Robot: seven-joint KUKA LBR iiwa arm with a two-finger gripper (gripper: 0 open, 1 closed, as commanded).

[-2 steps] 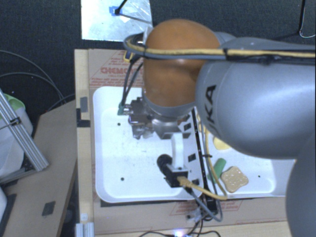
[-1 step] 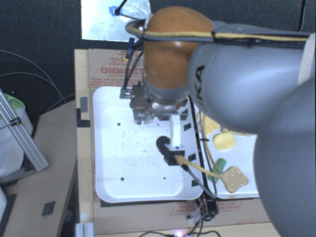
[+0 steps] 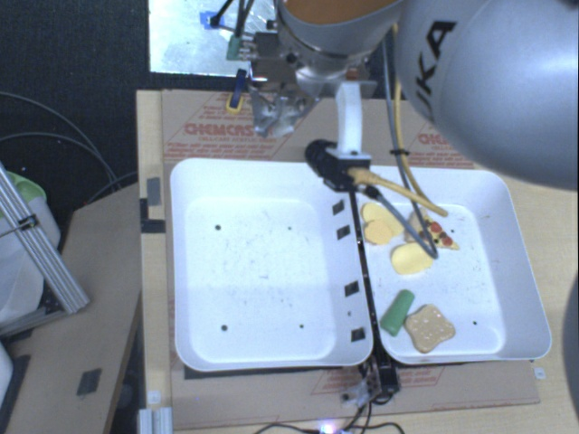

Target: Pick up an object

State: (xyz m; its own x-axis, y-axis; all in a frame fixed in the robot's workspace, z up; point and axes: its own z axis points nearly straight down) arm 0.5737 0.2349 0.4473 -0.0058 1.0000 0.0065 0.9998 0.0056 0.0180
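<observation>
Two white bins lie side by side on the bench. Nearest, by the right bin's [image 3: 520,242] front edge, a tan biscuit-shaped piece [image 3: 428,327] lies just beside a green block [image 3: 396,312], which sits close to the dividing wall. Farther in, a yellow disc [image 3: 412,259] and an orange-yellow round piece [image 3: 379,227] lie mid-bin, with a small red-spotted piece [image 3: 441,234] to their right. The left bin's [image 3: 194,242] floor offers open room. Beyond the far rims, the gripper [image 3: 276,114] hangs over cardboard; whether it is parted or closed cannot be told.

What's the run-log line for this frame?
arm: raised over the bins' far edge | tool: nothing seen held | right bin: green block, tan biscuit, yellow pieces | task: not done
</observation>
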